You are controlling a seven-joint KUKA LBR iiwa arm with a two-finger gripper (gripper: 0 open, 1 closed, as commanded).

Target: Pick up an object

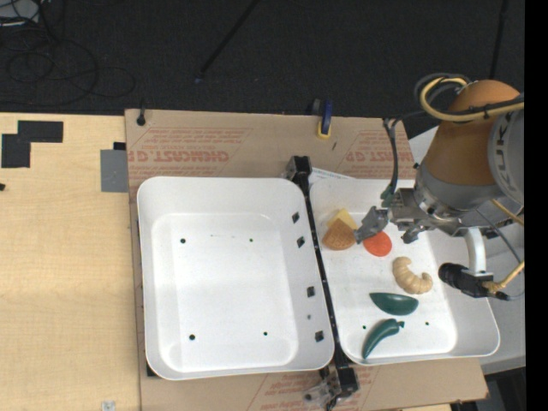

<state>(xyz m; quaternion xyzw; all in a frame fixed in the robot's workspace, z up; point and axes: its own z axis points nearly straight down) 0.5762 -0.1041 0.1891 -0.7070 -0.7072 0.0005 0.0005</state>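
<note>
Five items, seemingly toy foods, in right bin (479, 336)

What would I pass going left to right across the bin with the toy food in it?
Bread wedge → red round piece → teal pepper → dark green leaf shape → tan croissant.

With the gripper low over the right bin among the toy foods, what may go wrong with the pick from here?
1. The gripper sits between the yellow-brown wedge and the red-orange piece, which lie close together; it may push one aside or catch neither.
2. The curved tan piece and the two dark green pieces lie nearby in the right bin; a sweeping arm might scatter them.
</note>
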